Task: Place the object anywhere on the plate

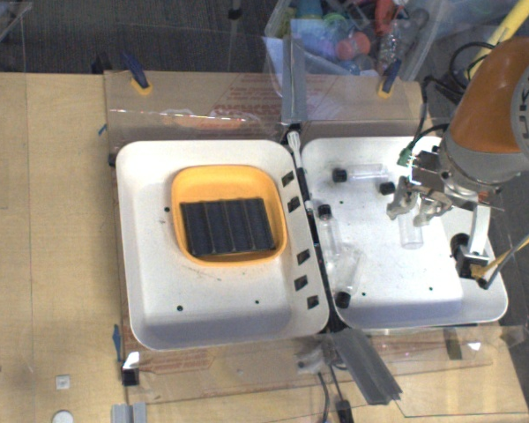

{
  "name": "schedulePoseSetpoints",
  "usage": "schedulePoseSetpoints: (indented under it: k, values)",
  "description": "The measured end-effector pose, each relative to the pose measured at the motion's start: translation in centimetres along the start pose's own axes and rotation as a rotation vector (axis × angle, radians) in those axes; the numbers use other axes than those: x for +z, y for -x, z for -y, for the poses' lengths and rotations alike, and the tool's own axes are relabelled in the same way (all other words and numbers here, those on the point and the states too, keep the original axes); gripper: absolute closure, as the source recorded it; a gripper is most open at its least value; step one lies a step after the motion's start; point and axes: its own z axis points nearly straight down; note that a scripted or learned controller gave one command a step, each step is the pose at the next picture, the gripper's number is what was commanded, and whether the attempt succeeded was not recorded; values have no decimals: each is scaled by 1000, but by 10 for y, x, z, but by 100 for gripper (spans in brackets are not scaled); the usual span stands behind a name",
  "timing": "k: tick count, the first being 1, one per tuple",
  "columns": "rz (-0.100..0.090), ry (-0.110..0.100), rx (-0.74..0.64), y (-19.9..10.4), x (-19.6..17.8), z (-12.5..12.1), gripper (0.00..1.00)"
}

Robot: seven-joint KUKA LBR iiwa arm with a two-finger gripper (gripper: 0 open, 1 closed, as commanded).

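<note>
My gripper [416, 208] hung over the right bin [397, 282], in the right part of the frame and towards the bin's upper right, and from this slanted look I could not tell whether it was open or closed; nothing that I could make out sat in its grasp. My arm [498, 95] came in from the right edge, its orange band showing at the upper right. The object [227, 226], a flat black ribbed slab, lay in the left bin [150, 282], left of centre in the frame and well apart from my gripper. It rested flat inside the orange plate [225, 174], filling the plate's lower middle, with the plate's rim showing all round it. A few small dark pieces [339, 175] lay in the right bin to the left of my gripper. Beyond the bins, at the top of the frame, stood a clear tub [353, 16] of coloured items
</note>
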Motion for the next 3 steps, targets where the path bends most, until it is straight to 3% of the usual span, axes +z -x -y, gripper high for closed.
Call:
schedulePoseSetpoints:
  k: [1,2,3]
  values:
    - [-1,6,-199,-39,22,-44,100]
    - [-1,7,-441,-67,22,-55,100]
    - [-1,8,-441,-67,21,-55,0]
